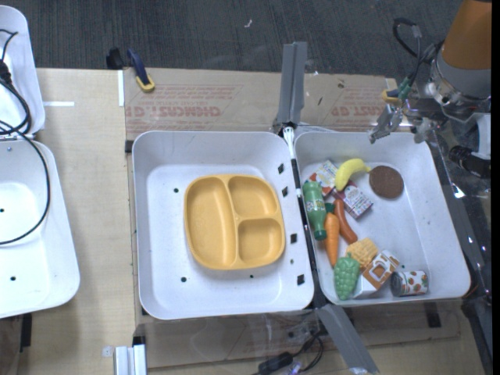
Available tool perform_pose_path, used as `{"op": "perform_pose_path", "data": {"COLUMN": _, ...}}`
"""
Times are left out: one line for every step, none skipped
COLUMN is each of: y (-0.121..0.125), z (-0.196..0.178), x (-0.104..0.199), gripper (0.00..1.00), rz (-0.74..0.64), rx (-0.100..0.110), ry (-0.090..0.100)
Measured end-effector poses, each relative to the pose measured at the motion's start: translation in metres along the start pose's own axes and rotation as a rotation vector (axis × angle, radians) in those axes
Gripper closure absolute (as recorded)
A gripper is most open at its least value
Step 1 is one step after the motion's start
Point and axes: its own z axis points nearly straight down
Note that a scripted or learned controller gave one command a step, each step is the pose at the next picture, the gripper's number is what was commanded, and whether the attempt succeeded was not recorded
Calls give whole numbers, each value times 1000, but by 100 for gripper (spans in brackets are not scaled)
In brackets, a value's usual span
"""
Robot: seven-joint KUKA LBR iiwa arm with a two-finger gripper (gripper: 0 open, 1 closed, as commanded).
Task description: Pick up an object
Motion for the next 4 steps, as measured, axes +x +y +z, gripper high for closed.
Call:
{"op": "perform_pose_path", "data": {"y": 15, "z": 40, "x": -28, "gripper": 0, "rz": 7, "rx": 1, "ry": -1}}
{"op": "perform_pose_path", "data": {"y": 17, "z": 143, "x": -17, "gripper": 0, "rz": -146, "rx": -5, "ry": -2}}
{"op": "perform_pose_path", "data": {"y": -17, "z": 154, "x": 29, "gripper": 0, "rz": -175, "rx": -12, "ry": -5}}
{"op": "perform_pose_path", "data": {"y": -16, "z": 146, "x": 30, "gripper": 100, "rz": -172, "rx": -11, "ry": -1}}
